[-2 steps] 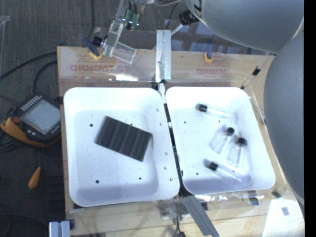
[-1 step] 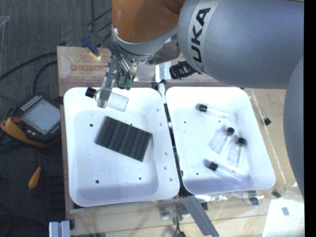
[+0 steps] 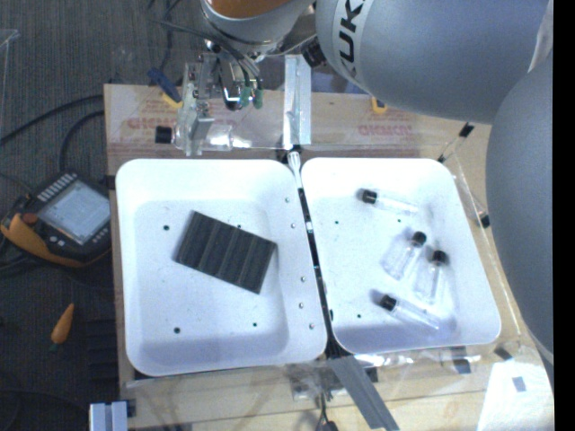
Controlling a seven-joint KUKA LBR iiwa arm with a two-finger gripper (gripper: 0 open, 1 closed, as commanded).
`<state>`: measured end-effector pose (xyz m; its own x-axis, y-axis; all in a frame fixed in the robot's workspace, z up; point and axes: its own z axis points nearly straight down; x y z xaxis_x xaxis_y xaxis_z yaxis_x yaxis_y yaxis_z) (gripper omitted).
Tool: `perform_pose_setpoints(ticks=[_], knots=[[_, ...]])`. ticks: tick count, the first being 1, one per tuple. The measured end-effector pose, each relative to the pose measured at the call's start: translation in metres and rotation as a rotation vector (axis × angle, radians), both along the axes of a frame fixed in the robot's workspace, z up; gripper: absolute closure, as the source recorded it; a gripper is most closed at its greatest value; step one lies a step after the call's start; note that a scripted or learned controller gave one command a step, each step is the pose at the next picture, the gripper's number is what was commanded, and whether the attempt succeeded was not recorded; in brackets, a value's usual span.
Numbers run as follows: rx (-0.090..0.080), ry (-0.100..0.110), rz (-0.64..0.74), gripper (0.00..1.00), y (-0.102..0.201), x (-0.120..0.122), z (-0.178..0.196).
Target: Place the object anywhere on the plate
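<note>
From the overhead camera view you see two shallow white bins side by side on the bench; the left bin holds a dark ribbed rectangular plate, lying flat and turned at a slant, roughly in the middle of that bin's floor, with bare white around it on every side; the right bin holds four small clear vials with black caps, all lying down; one vial sits near the bin's upper middle, apart from the others; two more, the middle vial and its neighbour, lie close beside each other toward the right of centre; the fourth vial lies just below them, near the lower wall; none of the vials touches the plate, and all are in the other bin from it

The arm comes in from your right, its grey body and orange band filling the top of the view; the gripper hangs above the bench's far edge, beyond the top wall of the left bin, and well apart from both plate and vials; you cannot tell from here how it stands, as metal parts and cables crowd around it; nothing from the bins can be seen in it

Off the bench at your left, a handheld pendant lies on the dark floor
</note>
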<state>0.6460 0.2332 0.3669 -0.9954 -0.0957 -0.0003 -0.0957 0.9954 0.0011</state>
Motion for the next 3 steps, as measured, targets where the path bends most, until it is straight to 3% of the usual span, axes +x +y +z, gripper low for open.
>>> perform_pose_setpoints(ticks=[1, 2, 3], knots=[[-0.002, 0.003, 0.095, 1.00, 0.000, -0.044, -0.088], [0.002, -0.001, 0.472, 1.00, 0.001, -0.034, 0.015], [0.006, -0.005, 1.102, 1.00, -0.008, 0.022, 0.062]])
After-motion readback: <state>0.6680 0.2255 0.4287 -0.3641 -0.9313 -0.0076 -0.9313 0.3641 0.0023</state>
